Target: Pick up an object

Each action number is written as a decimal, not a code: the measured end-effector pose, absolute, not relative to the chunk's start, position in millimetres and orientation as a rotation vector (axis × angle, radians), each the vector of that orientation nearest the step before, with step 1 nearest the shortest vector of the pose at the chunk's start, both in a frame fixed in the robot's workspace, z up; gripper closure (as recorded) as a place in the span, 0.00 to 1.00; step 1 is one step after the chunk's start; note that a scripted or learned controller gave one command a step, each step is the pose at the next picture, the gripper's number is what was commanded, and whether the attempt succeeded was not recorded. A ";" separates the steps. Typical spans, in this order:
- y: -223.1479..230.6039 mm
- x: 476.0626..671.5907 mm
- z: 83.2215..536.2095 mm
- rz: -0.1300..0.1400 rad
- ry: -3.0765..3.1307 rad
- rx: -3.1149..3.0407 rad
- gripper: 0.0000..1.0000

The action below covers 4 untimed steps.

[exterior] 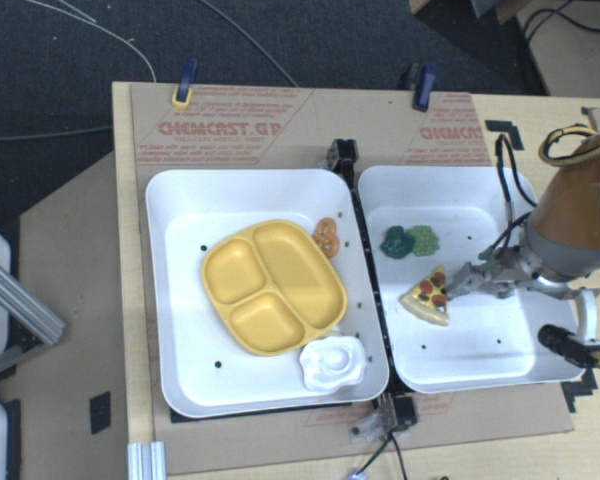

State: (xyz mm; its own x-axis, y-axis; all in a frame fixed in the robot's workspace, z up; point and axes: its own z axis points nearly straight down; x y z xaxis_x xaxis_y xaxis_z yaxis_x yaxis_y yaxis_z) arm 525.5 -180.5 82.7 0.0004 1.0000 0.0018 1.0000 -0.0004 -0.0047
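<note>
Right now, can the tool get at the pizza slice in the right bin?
Probably yes. The tool sits low in the right bin, just beside the pizza slice, with bare bin floor between them. The broccoli lies apart, farther back.

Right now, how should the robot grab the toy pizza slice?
Probably from straight above. The pizza slice lies flat in the right bin, so its top offers no hold. The jaws could close across its two straight edges near the middle, where the wedge is neither too wide nor too thin.
</note>
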 end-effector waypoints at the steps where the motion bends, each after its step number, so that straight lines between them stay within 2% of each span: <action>1: -180.7 526.7 95.1 -0.001 -2.221 -2.223 1.00; 3: -170.0 535.1 210.4 -0.006 -2.230 -2.224 1.00; 4: -170.3 536.5 244.2 -0.004 -2.227 -2.225 1.00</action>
State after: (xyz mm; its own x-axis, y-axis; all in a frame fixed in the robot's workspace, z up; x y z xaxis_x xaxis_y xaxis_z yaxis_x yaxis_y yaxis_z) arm 536.5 -170.3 244.2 -0.0013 1.0000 -0.0027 1.0000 0.0013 0.0064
